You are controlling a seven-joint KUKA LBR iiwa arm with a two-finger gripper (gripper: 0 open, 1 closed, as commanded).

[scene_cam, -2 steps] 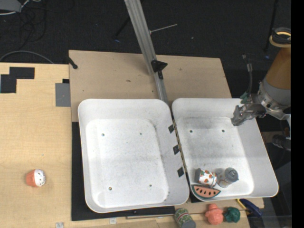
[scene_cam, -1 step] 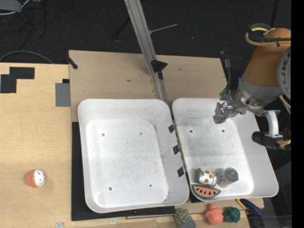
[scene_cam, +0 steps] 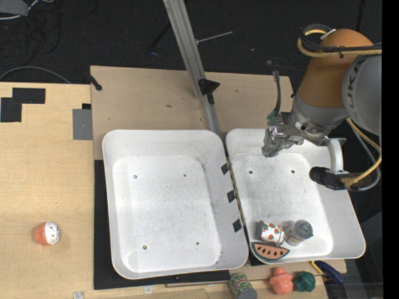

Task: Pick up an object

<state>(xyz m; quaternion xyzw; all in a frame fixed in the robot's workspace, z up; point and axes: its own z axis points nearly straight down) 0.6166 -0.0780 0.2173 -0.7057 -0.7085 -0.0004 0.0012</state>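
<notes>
Here, the gripper (scene_cam: 273,143) hangs over the top of the right-hand bin (scene_cam: 336,245), right of centre frame; its opening cannot be made out. A small cup (scene_cam: 271,233), grey jar (scene_cam: 301,230) and watermelon slice (scene_cam: 270,251) cluster at that bin's lower edge.

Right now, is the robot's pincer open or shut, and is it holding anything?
Pincer: open or shut cannot be told from this view; nothing shows in it. It hangs over the far end of the right bin.
</notes>
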